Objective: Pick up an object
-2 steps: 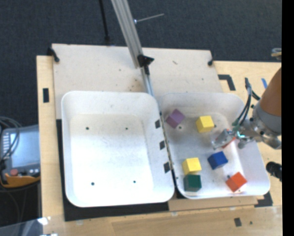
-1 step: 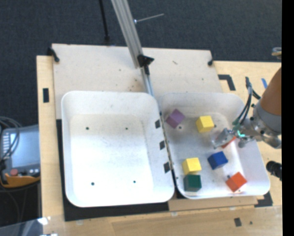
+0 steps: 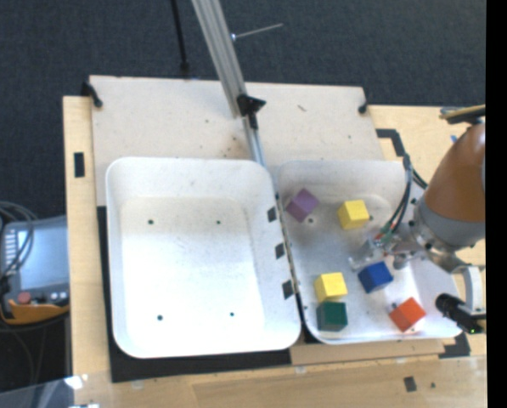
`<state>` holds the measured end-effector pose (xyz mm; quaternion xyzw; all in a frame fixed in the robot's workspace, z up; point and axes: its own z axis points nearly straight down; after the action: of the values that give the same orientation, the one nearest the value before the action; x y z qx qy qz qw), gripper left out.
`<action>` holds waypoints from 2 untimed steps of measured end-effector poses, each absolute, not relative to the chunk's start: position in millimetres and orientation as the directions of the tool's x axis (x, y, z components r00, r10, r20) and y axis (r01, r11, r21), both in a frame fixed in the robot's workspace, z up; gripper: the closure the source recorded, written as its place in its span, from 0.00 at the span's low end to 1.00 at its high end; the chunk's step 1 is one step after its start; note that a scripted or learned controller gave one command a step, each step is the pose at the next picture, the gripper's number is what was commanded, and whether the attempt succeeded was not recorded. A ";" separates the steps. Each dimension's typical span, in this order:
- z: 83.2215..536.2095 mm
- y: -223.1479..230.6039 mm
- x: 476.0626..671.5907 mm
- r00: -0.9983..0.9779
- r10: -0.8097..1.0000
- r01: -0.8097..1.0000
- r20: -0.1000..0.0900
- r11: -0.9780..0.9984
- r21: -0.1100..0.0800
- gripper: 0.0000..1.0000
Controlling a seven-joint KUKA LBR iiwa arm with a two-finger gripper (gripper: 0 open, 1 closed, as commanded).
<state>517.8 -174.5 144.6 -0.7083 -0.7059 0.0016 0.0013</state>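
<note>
In right bin (image 3: 338, 177), smooth cubes (image 3: 353, 214)

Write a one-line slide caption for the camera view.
KUKA arm's gripper hovers by a blue cube in the right bin, among purple, yellow, green and orange cubes.

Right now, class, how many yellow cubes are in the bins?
2. One yellow cube sits toward the far side of the right bin; the other is nearer, touching the green cube. The arm could hide more.
</note>
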 end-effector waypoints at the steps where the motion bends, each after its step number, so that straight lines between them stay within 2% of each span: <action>1: 97.3 -176.4 518.9 0.003 1.000 1.000 -0.003 -0.003 0.003 0.00; 2: 109.6 -177.0 520.1 0.011 1.000 1.000 -0.001 -0.011 0.007 1.00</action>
<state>520.1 -177.0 109.6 -0.7109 -0.7033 -0.0021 -0.0029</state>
